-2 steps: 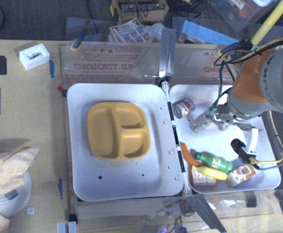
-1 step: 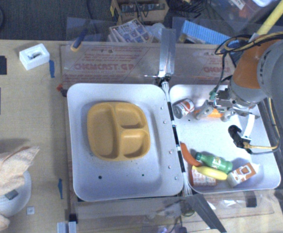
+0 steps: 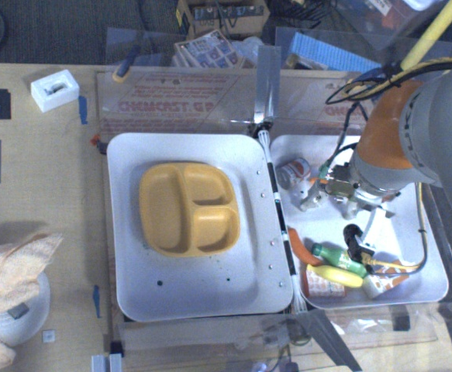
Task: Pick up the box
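Reaching from right — arm (image 3: 412, 130) bent over right bin (image 3: 435, 285) | fingers' (image 3: 312, 196) state unclear

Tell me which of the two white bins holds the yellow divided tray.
The left shallow white bin: the yellow divided plastic tray lies alone in it, while the right bin holds small clutter.

The arm (image 3: 435, 130) is a thick, rounded grey cylinder with a broad orange band (image 3: 384, 134) above the wrist. Below the band sits a silvery metal wrist block. Black cables (image 3: 357, 91) loop along the arm's upper side, and a thin yellow cable (image 3: 421, 231) curves beneath it.
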Tool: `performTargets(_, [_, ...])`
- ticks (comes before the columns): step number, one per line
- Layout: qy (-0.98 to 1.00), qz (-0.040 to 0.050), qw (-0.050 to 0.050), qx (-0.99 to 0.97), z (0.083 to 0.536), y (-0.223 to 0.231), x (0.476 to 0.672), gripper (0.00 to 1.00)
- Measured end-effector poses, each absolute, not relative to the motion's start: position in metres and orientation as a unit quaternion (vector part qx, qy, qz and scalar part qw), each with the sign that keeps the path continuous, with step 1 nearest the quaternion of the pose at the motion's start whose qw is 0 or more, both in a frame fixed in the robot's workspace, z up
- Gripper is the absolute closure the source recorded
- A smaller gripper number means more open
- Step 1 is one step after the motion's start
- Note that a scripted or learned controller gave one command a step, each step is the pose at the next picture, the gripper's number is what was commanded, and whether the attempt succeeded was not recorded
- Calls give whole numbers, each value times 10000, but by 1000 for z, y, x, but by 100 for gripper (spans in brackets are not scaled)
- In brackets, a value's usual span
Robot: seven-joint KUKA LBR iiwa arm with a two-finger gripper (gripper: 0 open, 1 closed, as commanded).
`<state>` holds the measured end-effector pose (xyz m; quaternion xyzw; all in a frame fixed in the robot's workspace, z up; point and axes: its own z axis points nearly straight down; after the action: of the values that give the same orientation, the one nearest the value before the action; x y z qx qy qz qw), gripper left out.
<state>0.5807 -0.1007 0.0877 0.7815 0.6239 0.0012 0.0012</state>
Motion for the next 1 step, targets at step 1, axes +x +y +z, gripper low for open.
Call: performTargets(1, [6492, 18, 23, 7606, 88, -96, 575, 0])
